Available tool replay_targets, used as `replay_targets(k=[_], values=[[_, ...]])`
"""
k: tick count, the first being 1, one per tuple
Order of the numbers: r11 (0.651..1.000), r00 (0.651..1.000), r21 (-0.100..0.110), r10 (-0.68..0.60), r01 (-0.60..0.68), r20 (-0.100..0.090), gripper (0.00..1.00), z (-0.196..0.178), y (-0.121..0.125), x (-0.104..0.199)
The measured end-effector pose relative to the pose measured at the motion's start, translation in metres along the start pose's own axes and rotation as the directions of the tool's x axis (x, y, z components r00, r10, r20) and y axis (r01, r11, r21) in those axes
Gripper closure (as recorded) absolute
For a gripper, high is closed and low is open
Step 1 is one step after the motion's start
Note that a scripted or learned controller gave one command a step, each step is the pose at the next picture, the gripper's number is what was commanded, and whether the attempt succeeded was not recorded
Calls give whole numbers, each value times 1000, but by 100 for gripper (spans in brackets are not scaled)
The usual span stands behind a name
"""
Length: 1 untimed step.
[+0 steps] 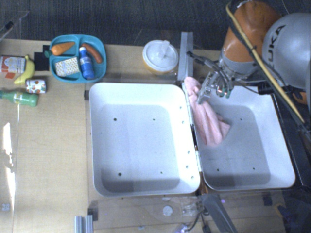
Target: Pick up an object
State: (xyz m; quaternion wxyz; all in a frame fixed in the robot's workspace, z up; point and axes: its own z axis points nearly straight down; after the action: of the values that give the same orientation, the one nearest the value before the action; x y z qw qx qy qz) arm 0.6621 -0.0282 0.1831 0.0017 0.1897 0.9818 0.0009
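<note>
A: Where's the thing you're after?

B: Pink cloth (206, 118). It's hanging long and limp along the left wall of the right bin (272, 178), right by the divider w/ the left bin (141, 188). Its top end is bunching up at my claw (203, 95), its bottom end is resting on the bin floor.

A: So you're gripping it?

B: Looking that way. My fingers are closing narrow on the top of the cloth, pink fabric is showing between them, and the upper part is lifting off the floor. Lower part is touching down in a crumpled fold.

A: And the arm?

B: I'm reaching in from the right, wrist over the back-left corner of the right bin, orange band (243, 28) sitting just behind it, cable running across.

A: What's lying around besides that?

B: Left bin is showing bare white floor w/ a few small dark dots. Behind the bins, a round white-lidded container (160, 56) is sitting near the divider. Further left, a blue divided tray (99, 50) is holding toy food: carrot-like piece, blue bottle, sausage-like piece, something checkered. Left of that on the bench: a banana (25, 72), a small carton (10, 64), a little can (36, 86), a green bottle (19, 98) lying flat.
</note>
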Motion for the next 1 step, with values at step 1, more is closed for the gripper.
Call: replay_targets(k=[1], values=[[974,974,2,225,-225,-1,100,1,-53,-10]])
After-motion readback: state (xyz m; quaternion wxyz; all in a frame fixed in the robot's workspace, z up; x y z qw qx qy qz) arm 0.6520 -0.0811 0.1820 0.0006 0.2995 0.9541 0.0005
